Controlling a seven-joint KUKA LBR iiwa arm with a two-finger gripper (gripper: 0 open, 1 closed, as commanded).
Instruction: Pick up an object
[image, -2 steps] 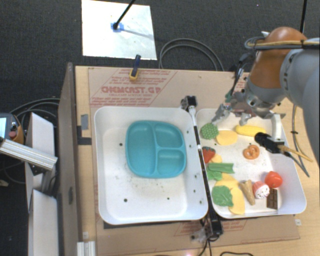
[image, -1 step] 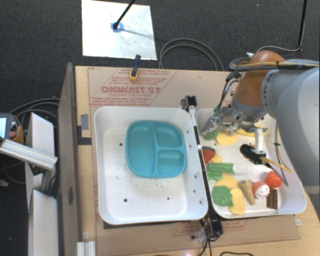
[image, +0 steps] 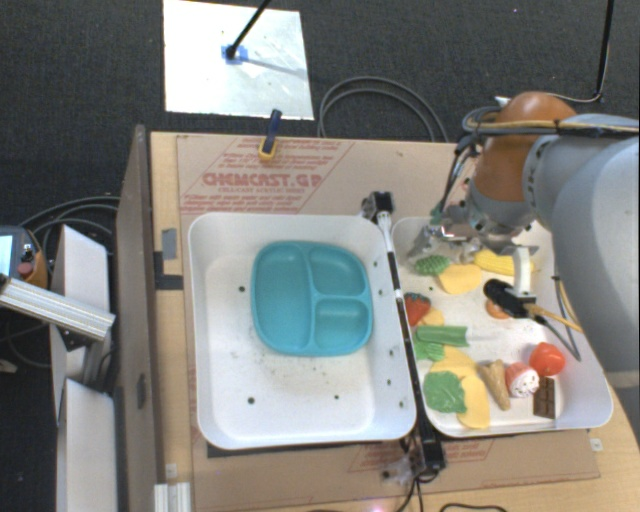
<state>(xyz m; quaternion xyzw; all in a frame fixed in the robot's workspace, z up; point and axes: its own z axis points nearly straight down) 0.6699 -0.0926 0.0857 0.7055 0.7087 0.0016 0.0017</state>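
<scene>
My gripper (image: 432, 243) hangs low over the far left corner of the right bin (image: 598, 400), just above a small green leafy toy (image: 432, 265). Nothing shows held in it. Beside that toy lie a yellow piece (image: 460, 278) and another yellow piece (image: 494, 262). Further toward the front are a red strawberry-like toy (image: 417, 308), a green bean-like piece (image: 440, 338), a green lettuce leaf (image: 445, 392), a red tomato (image: 547, 358) and a brown block (image: 545, 398). The grey arm covers the bin's far right part.
The left bin (image: 220, 400) holds a teal divided plate (image: 310, 298) near its middle. A ridge where the two bins meet (image: 398, 300) runs between them. Cardboard (image: 260, 180) lies beyond the bins.
</scene>
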